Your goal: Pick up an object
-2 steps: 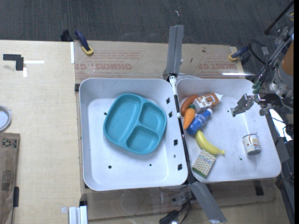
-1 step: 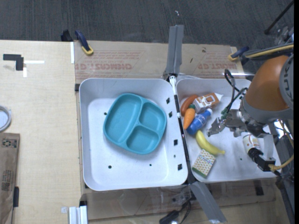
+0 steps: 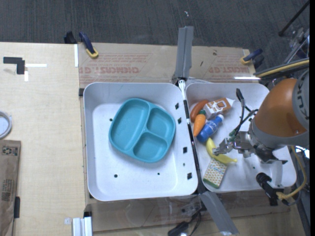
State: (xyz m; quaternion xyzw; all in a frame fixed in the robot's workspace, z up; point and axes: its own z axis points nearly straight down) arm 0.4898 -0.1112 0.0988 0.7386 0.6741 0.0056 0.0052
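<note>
The right bin [image 3: 246, 175] holds a small pile: an orange carrot [image 3: 198, 124], an orange and white carton [image 3: 217, 106], a blue bottle [image 3: 209, 128], a yellow banana [image 3: 217, 154] and a green-patterned packet [image 3: 215, 173]. My gripper [image 3: 227, 146] is low in this bin, right at the banana's upper right side, with the packet just below it. The wrist and its cables hide the tips, so contact with the banana cannot be judged. The orange-banded arm [image 3: 280, 113] comes in from the right over the bin's right half.
The left bin [image 3: 89, 132] holds a blue three-compartment plate [image 3: 142, 130] near its middle. A grey divider bar [image 3: 185, 53] stands between the bins at the back. Blue clamps [image 3: 87, 44] sit on the cardboard behind the bins.
</note>
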